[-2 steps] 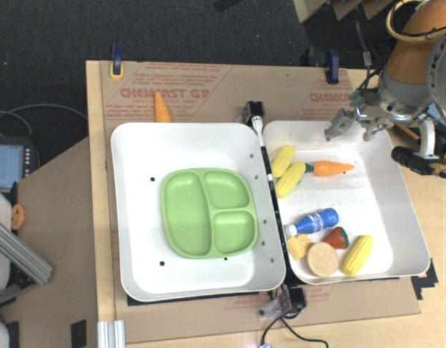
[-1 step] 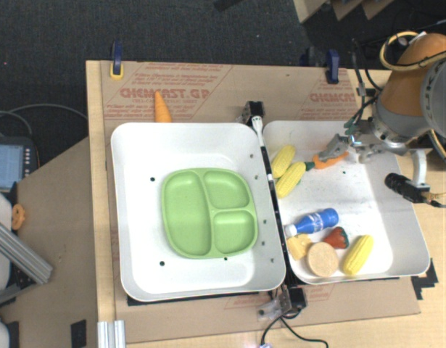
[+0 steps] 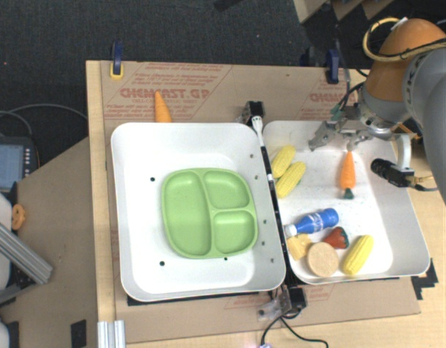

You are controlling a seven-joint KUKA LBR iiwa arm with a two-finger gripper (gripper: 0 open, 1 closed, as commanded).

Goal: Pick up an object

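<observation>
Gripper (image 3: 333, 138) hanging at the upper edge of the right bin (image 3: 415, 230), in the right part of the frame, jaws spread and nothing between them. Open by the look of it, though the slant of the view makes the gap hard to read.

Nearest candidate: the carrot (image 3: 347, 171), lying on the bin floor just below and slightly right of the gripper in the frame, close to the right-hand fingertip (image 3: 351, 143) but apparently not touching. Long axis near vertical in the picture, thick end toward the gripper, dark tip toward the bottom of the frame. Probably calls for a short shift down-frame and a closing line across the carrot's width, that is, left to right in the picture.

Further off: two corn cobs (image 3: 286, 170) side by side at the bin's left wall, below-left of the gripper, tilted. Well apart, at the bin's lower end: a blue bottle (image 3: 315, 222), a round tan disc (image 3: 323, 259), a small red item (image 3: 339, 238) and a third corn cob (image 3: 357, 254), crowded together and so likely harder to take singly.

In the left bin (image 3: 125, 194), a green divided plate (image 3: 208, 212).

Writing: red print on the cardboard sheet (image 3: 201, 78) under the bins, reading roughly "CHEMAST" with more letters after, repeated faintly at upper right; smaller lines too fine to read. No legible label on the bottle.
</observation>
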